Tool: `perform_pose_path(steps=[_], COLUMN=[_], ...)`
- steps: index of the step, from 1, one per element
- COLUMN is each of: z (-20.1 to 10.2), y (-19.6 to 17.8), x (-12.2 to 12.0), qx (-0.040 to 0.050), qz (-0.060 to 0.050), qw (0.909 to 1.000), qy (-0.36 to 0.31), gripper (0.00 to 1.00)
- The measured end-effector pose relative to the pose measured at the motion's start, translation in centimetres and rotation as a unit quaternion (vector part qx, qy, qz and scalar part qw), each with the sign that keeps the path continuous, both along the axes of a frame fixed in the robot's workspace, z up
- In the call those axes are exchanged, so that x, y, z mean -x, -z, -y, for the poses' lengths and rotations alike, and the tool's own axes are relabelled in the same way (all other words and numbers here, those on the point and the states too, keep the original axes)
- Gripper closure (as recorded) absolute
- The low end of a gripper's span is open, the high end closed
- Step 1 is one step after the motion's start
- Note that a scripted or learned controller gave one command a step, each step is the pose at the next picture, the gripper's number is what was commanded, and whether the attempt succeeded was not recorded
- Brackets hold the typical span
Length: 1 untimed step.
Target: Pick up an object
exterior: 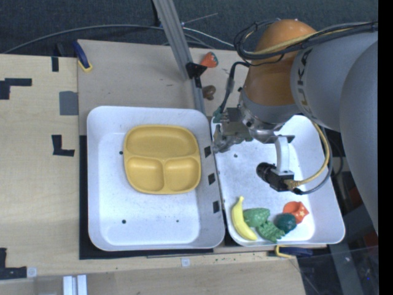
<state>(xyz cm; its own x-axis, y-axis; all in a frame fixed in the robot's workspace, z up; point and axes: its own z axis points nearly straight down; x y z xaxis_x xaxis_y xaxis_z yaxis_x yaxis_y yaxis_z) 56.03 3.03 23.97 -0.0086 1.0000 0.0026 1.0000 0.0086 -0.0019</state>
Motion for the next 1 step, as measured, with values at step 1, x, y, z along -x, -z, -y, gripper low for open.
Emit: perform_pose_path(steps=[1], z=[-5.63], y=[-0.59], x=[1.15], qx=[0.0003], qz=[0.000], qw=[1.0000], qy=[0.000], gripper=[1.00])
